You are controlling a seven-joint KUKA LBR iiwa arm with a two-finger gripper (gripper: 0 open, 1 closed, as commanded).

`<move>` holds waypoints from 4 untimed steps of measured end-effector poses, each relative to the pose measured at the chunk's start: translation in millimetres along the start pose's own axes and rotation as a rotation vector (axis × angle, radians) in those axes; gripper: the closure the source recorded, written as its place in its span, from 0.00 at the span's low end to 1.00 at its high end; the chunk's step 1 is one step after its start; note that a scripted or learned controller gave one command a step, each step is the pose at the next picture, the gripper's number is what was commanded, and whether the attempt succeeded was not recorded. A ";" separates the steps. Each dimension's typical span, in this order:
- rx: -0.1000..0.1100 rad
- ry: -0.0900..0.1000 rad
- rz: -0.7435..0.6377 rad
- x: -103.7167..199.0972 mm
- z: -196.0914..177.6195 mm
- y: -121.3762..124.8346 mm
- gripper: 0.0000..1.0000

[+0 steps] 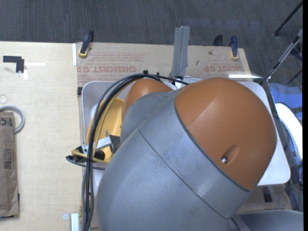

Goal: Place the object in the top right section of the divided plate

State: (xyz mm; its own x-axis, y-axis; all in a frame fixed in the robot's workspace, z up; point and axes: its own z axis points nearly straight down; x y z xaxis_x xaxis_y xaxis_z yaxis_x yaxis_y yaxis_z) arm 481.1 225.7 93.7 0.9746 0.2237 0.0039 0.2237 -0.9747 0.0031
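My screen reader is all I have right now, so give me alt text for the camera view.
The grey arm with its orange joint cap blocks most of the view, covering nearly all of the white bin. A yellow divided plate peeks out at the arm's left, behind black cables. Cardboard clamped at the bins' far edge lies beyond.

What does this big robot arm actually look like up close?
The arm is smooth and rounded, a grey shell with glossy orange domed caps over its joints; the big cap has a small dimple. A bundle of black cables loops along its left side.
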 end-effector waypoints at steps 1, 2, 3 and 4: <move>-0.004 -0.003 -0.072 -0.8 0.9 0.2 1.00; -0.005 -0.004 -0.146 -1.3 1.5 1.0 1.00; 0.000 0.001 0.029 0.1 0.4 -0.9 1.00; -0.004 -0.001 0.033 1.4 -7.7 3.5 1.00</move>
State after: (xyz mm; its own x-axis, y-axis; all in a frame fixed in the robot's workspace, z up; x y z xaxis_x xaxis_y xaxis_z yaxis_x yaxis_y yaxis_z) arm 483.2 222.6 101.5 0.9816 0.1910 0.0026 0.1910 -0.9816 0.0072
